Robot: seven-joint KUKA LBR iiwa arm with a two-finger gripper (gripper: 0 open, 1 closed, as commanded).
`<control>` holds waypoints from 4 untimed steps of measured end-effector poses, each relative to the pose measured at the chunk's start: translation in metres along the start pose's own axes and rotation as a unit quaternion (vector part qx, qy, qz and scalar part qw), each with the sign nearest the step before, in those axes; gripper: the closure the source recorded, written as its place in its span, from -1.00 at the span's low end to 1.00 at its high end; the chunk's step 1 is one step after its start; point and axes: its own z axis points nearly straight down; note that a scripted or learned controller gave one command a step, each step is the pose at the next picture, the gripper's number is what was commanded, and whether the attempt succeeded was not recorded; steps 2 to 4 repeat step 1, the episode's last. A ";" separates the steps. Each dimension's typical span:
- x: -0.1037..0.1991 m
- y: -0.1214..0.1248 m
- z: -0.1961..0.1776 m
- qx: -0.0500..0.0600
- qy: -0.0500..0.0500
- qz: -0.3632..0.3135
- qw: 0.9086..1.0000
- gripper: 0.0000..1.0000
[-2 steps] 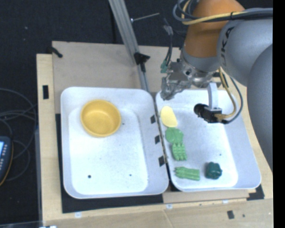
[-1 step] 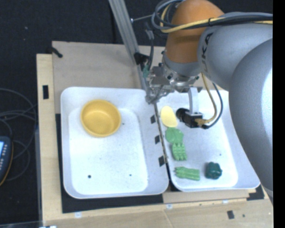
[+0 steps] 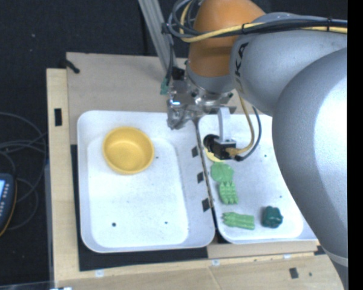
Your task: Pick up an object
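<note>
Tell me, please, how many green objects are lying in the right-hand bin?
4: a round piece, a ridged block just below it, a long piece near the front, a dark lump beside it. The arm may hide more.

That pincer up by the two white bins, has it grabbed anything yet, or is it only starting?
Nothing looks picked up yet. The pincer hangs near the top of the divide between the bins, with no object seen in it. The yellow bowl sits in the left bin; the green pieces and dark green block lie in the right bin. The whole grasp remains.
</note>
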 end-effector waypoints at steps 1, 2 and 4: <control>-0.002 0.000 0.000 0.000 0.000 0.002 1.000 -1.00; -0.002 0.000 0.000 0.000 0.000 0.002 1.000 -1.00; -0.002 0.000 0.000 0.000 0.000 0.002 1.000 -1.00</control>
